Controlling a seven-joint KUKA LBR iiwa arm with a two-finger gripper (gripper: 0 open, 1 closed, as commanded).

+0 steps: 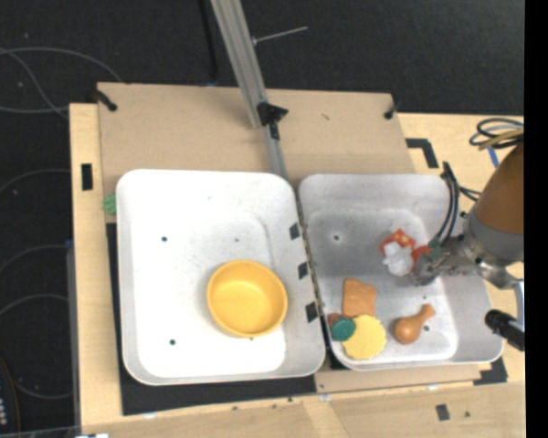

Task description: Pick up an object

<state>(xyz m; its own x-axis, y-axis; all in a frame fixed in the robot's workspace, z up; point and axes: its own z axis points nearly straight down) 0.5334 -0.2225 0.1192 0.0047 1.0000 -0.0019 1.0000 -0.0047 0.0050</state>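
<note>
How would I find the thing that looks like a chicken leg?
Look in the right bin, down by its near edge. The chicken leg lies just right of the bumpy yellow disc. It is the brown one, round at one end with a thin handle-like bone poking up.

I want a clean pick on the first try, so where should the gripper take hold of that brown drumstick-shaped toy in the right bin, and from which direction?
Probably grip the drumstick toy across its narrow neck, where the thin handle meets the round bulb. It lies flat, tilted toward the upper right, so come straight down with fingers across that axis. The yellow piece sits to its left, apart from it, and the bin wall is close below, so there is little room for a sideways approach.
</note>
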